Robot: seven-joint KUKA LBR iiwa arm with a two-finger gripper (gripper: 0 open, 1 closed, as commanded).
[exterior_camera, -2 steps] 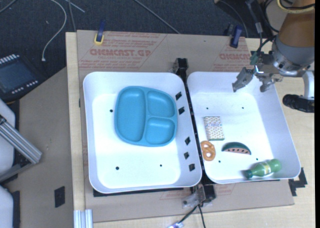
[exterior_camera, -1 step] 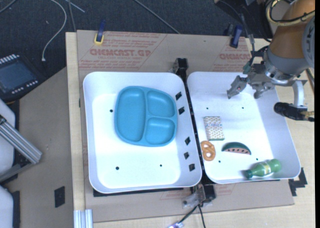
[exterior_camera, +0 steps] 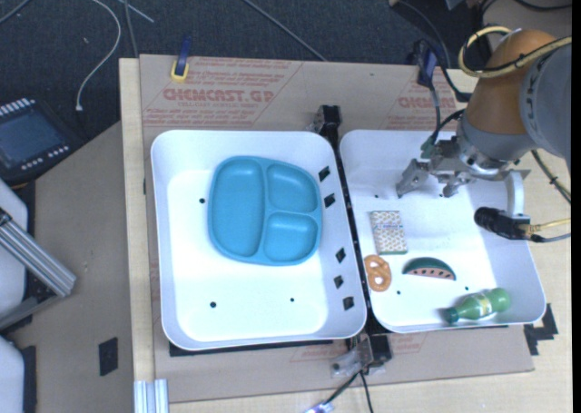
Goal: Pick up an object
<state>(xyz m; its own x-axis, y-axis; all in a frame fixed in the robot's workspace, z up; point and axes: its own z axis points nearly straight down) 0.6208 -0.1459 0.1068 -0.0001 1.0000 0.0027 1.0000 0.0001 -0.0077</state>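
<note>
Left bin point(exterior_camera: 172, 221): blue divided plate point(exterior_camera: 264, 210). Right bin point(exterior_camera: 517, 266): gripper point(exterior_camera: 428, 181) hovers over the far end, fingers spread apart, nothing between them. Near edge: green bottle point(exterior_camera: 477, 306) lying down, then watermelon slice point(exterior_camera: 428, 269), patterned card point(exterior_camera: 388, 230), pretzel point(exterior_camera: 378, 270).

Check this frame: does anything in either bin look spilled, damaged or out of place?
Nothing stands out. The blue plate lies flat in the left bin; the pretzel, watermelon slice and green bottle rest intact in the right bin.
</note>
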